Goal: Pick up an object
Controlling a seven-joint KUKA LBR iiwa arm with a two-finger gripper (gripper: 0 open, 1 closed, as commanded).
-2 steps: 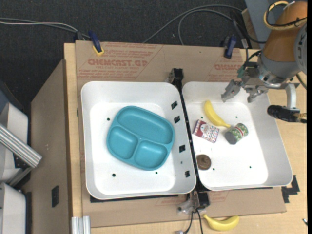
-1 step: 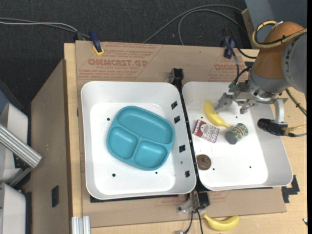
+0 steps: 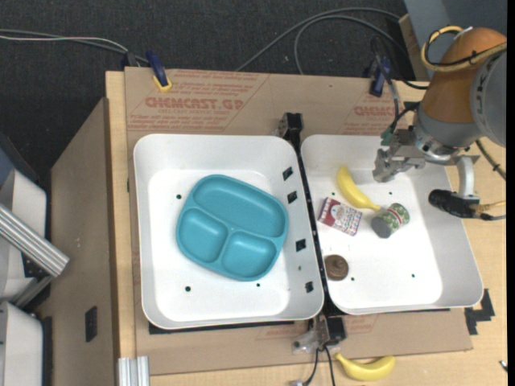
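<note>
Claw seemingly empty, just above banana in right bin.

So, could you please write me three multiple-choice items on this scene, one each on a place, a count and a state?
1. Where does the blue tray lie?
A. In the left bin
B. In the right bin
C. On the cardboard

2. How many bananas show in all?
A. One
B. Two
C. Four

3. How does the can sit?
A. Upright on the tray
B. On its side in the right bin
C. Between the gripper's fingers

Answers:
1. A: the tray fills the middle of the left bin.
2. B: one banana lies in the right bin, and a second banana lies at the bench's front edge.
3. B: the can lies tipped over beside the banana, apart from the gripper.
</note>
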